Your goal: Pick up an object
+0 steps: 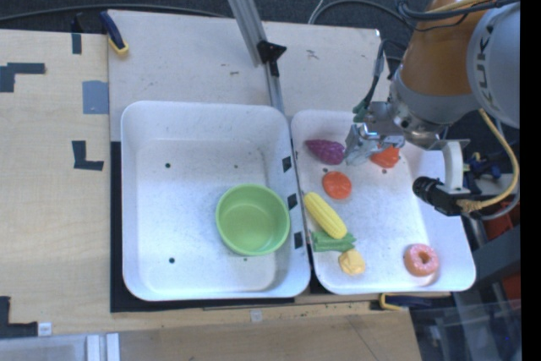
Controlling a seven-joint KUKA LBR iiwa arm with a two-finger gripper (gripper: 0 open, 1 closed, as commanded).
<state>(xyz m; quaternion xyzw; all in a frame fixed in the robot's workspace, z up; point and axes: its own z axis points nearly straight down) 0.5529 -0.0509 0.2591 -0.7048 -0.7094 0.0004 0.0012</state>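
My gripper (365,145) hangs over the back of the right bin (439,245), its metal fingers pointing down between a purple eggplant-like piece (325,151) on its left and a red-orange piece (386,156) on its right. Nothing shows between the fingers. A red tomato-like ball (336,185) lies just in front of the gripper. Further forward lie a yellow corn cob (325,216) with green husk, a small yellow piece (352,263) and a pink doughnut (420,259).
The left bin (161,182) holds a green bowl (252,220) near its front right corner. A slanted metal pole (245,4) crosses the bench behind the bins. Cables and a black fitting (435,194) sit at the right bin's right edge.
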